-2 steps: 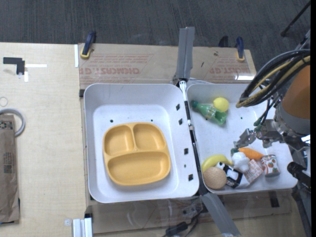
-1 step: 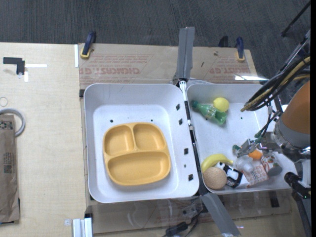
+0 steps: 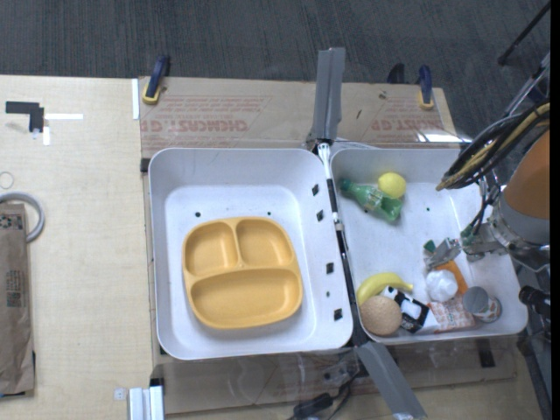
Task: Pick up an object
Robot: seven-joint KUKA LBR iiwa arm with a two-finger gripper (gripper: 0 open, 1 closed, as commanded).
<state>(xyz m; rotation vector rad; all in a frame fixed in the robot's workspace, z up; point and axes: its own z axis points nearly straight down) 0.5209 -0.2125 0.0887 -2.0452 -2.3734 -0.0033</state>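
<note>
The right bin (image 3: 411, 160) holds several small objects. A green bottle (image 3: 372, 199) lies beside a yellow lemon (image 3: 392, 185) at the back. Along the front lie a banana (image 3: 383, 284), a brown ball (image 3: 381, 315), a black-and-white item (image 3: 409, 309), a white ball (image 3: 441, 285), an orange piece (image 3: 455, 276) and a grey can (image 3: 477, 302). My gripper (image 3: 443, 252) reaches in from the right and hangs low over the white ball and the orange piece. Nothing can be made out in its grasp.
The left bin (image 3: 166, 234) holds a yellow divided plate (image 3: 241, 271). A metal divider (image 3: 328, 94) runs between the bins. The arm's cables (image 3: 490, 147) cross the right bin's far right corner. A brown bag (image 3: 13, 296) lies at the bench's left edge.
</note>
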